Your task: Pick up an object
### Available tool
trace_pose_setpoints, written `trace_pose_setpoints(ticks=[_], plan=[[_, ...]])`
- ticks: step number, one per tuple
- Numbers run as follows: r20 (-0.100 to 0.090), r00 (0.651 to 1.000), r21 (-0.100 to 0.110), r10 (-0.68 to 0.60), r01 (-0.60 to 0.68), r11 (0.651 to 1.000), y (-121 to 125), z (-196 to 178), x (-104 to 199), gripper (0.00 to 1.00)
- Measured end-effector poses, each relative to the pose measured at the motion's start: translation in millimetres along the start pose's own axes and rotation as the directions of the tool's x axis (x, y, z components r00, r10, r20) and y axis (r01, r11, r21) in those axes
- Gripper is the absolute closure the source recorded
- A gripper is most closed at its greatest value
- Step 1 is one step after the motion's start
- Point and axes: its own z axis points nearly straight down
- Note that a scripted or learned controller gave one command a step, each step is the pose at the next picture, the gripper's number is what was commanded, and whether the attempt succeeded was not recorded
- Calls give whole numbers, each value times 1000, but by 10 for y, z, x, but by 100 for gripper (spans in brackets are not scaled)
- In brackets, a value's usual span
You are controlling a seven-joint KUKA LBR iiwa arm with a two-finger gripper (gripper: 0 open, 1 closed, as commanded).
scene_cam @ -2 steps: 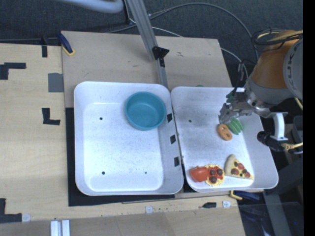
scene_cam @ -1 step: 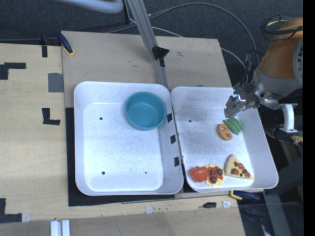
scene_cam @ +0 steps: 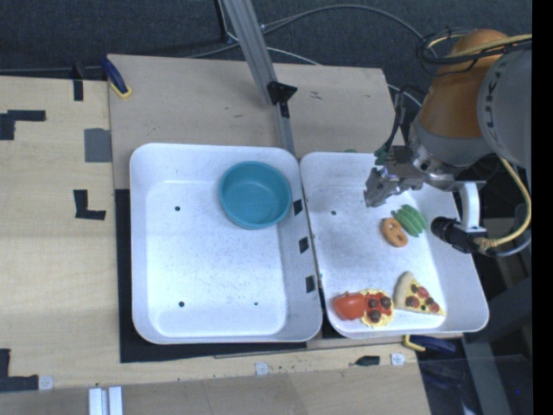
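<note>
From the overhead camera I see the gripper hanging over the upper part of the right bin, the grey arm with its orange band reaching in from the right; I cannot tell its state or whether it has hold of anything. Just beside it, lower right, lie a green toy and a small orange piece, touching or nearly so. Along the bin's near edge sit a red tomato-like toy, a round pizza toy and a pizza slice. The left bin holds a blue bowl at its upper right.
</note>
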Motion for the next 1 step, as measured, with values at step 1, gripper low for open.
trace_pose_setpoints(ticks=[1], plan=[[0, 1000, 0, 0, 0, 1000, 12, 54, 540, 100]])
